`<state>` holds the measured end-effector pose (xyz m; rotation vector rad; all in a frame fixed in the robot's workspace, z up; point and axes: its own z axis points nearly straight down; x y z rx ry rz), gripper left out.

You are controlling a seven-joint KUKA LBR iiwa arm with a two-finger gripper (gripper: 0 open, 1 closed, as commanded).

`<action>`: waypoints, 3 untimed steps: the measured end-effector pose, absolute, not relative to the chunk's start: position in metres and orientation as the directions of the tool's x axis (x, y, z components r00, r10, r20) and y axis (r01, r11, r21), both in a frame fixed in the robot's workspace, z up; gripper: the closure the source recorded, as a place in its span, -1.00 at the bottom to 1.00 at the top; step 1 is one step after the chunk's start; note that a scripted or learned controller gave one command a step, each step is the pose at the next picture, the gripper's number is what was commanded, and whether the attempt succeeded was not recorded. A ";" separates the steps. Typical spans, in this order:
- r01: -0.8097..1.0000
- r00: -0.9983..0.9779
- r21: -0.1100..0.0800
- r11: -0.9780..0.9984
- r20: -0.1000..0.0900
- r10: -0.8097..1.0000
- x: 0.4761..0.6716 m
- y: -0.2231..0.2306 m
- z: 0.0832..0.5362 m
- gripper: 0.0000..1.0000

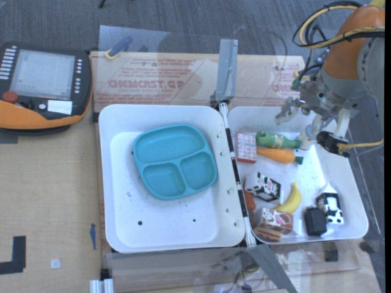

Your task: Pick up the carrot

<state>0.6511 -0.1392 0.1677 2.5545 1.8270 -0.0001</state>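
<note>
Lying in the right bin (351, 182), the carrot (276, 155) rests on its side, orange body pointing toward the hinge between the bins, green end toward the bin's right wall. Landmark for all positions: the carrot. Just behind it, nearly touching, lies a green vegetable-shaped toy (278, 141). A small pink-and-white box (246, 147) stands just to its left. In front of the carrot: a black-and-white carton (264, 187), a banana (291, 199), a sandwich-like toy (274, 223), a black block (315, 220) and a cow-patterned item (330, 207). Gripper (302, 122) hovers above and to the right of the carrot, apart from it, fingers spread open, nothing between them. Far left of the carrot, the left bin (116, 163) carries a teal divided plate (175, 161).
</note>
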 end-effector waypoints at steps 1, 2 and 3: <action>0.946 0.323 0.001 -0.323 -0.001 0.946 0.651 -0.139 0.168 -1.00; 0.982 0.187 0.021 -0.187 0.004 0.982 0.647 -0.137 0.128 -1.00; 0.992 0.124 0.009 -0.124 0.000 0.992 0.609 -0.142 0.089 -1.00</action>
